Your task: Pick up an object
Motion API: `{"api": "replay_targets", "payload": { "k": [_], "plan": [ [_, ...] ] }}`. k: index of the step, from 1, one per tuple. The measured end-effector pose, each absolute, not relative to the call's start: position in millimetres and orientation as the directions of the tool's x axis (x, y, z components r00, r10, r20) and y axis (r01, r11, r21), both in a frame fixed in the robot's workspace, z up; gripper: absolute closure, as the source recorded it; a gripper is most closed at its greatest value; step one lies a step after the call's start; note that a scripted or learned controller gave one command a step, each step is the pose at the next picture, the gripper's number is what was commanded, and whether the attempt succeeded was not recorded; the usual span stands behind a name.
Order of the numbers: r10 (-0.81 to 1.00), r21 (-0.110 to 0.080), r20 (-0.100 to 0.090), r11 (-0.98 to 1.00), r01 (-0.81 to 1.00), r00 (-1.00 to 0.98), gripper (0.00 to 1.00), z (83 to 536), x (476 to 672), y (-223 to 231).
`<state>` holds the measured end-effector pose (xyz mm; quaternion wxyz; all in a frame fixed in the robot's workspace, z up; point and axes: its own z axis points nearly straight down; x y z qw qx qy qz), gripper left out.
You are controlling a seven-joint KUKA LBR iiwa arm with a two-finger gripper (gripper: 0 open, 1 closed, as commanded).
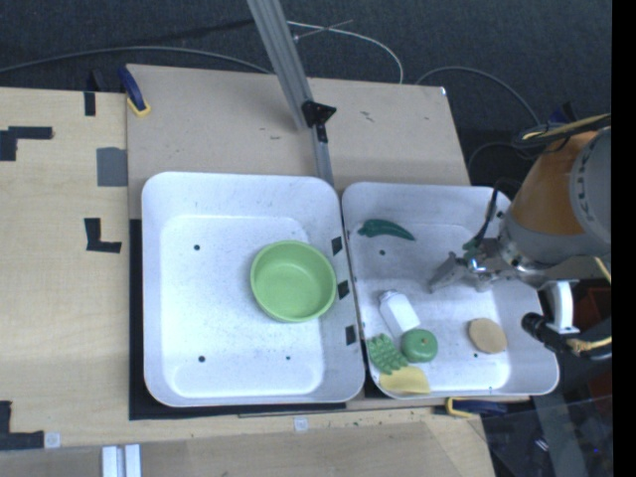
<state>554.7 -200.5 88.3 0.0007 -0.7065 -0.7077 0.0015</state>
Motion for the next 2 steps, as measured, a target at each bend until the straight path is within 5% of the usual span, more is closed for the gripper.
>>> {"api": "replay_targets", "payload": {
  "k": [1,2],
  "plan": [
    [1.0,-0.003,0.001,0.003,1.0,-0.003,1.0,100.4,555.2,-199.8],
    [1.0,0.003,-0.001,0.002,1.0,-0.002,1.0,142.5,558.0,-199.5]
  ]
}}
